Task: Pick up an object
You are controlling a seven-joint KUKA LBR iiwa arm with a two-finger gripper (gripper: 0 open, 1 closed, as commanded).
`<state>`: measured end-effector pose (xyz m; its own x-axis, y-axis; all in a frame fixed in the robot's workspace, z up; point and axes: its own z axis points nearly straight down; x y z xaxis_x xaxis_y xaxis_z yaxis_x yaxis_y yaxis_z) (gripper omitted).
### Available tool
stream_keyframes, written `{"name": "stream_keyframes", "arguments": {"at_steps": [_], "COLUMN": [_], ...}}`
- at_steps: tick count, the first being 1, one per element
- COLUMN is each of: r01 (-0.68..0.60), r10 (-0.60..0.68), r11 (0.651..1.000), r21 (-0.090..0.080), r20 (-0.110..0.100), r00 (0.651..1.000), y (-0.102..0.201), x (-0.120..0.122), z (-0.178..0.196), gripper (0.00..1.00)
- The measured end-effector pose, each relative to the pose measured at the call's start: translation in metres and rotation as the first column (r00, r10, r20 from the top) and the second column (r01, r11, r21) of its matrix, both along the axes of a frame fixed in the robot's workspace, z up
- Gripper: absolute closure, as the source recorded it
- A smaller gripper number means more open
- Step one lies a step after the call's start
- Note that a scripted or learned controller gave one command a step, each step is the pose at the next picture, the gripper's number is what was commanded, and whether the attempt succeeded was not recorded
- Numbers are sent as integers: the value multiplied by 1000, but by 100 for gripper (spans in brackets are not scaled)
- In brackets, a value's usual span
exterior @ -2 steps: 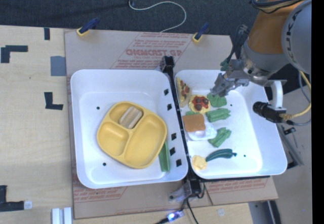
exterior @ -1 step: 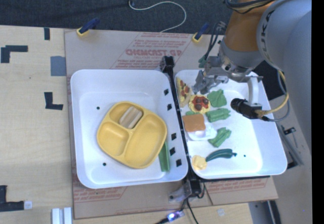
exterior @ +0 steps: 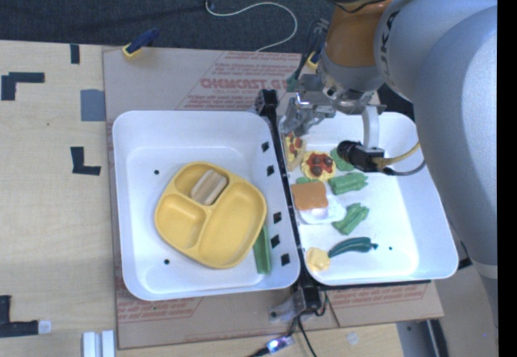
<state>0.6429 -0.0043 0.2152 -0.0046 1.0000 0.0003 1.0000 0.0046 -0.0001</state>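
Dark carpet runs across the top of the frame, a thin white cable [exterior: 242, 8] looping over it; below, a pale wood bench with black tape marks at left, and a brown cardboard sheet [exterior: 218, 81] with red print under two white bins. A yellow-and-blue clip [exterior: 139, 42] sits at the cardboard's upper left corner. Left bin [exterior: 133, 186]: a yellow divided plate [exterior: 212, 216] at centre, a tan bread piece [exterior: 209, 186] in its upper compartment; a green bean-like strip [exterior: 262, 252] lies just off the plate's lower right edge, along the bin's right wall. Right bin [exterior: 408, 254]: toy food clustered in its left half. From top down: a small pizza slice with red dots [exterior: 317, 164], a green piece [exterior: 348, 182] just right of it, an orange-topped toast-like block [exterior: 310, 197] on something white, another green piece [exterior: 350, 219], a dark green pepper shape [exterior: 352, 246] with a yellow bit [exterior: 317, 259] at its left end. Arm enters from the right, grey, orange band at upper centre-right. Gripper [exterior: 300, 123] hangs over the upper left corner of the right bin, near the divider, just above the pizza slice. Cannot tell how it is set, nor whether it has hold of anything. A black fitting [exterior: 361, 156] with cable sits just right of it.
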Motion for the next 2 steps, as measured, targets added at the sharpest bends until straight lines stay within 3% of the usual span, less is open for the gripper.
{"name": "stream_keyframes", "arguments": {"at_steps": [1, 2], "r01": [-1, 3], "r10": [1, -3], "r11": [1000, 1000], "r21": [1, 0], "r20": [0, 0], "r00": [1000, 1000], "y": [55, 65], "x": [15, 20], "z": [-2, 3], "gripper": [100, 100]}}
